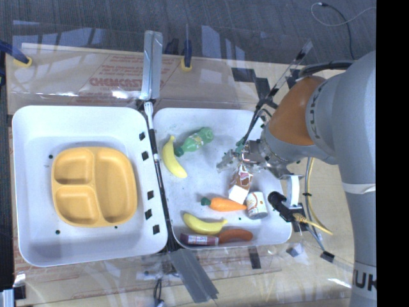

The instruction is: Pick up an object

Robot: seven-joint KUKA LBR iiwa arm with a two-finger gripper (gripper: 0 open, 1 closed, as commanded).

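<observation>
My gripper (238,160) hangs low over the middle of the right bin (211,121), at the end of the grey arm with the orange band (291,117). Just below it lies a brown and white carton (241,184), touching or nearly touching it. Around it lie an orange carrot (225,204), a small white can (257,204), a green bottle (195,141), one banana (172,159) at the left wall, a second banana (203,223) near the front and a dark red sausage (218,238). I see nothing lifted off the bin floor.
The left bin (32,171) holds a yellow divided plate (94,185). A metal divider (152,69) runs between the bins. Cables (310,216) hang from the arm over the right bin's right edge.
</observation>
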